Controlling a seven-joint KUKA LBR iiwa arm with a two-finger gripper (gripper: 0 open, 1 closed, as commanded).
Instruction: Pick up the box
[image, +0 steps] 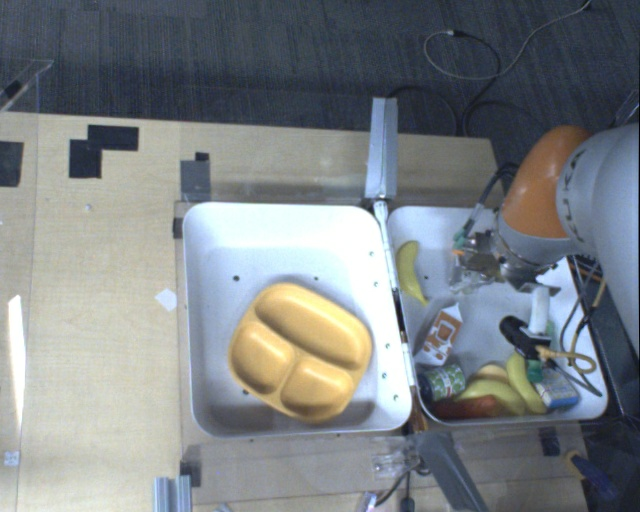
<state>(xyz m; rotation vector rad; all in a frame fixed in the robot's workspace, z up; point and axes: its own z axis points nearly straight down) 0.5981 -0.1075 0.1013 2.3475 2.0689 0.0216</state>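
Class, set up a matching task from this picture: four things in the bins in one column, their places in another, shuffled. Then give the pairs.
Things:
1. yellow tray
2. single banana
3. box
4. green can

Places:
A. right bin, along its left wall, toward the far end
B. right bin, near left corner
C. left bin, middle
D. right bin, between the single banana and the green can

Pairs: 1-C, 2-A, 3-D, 4-B
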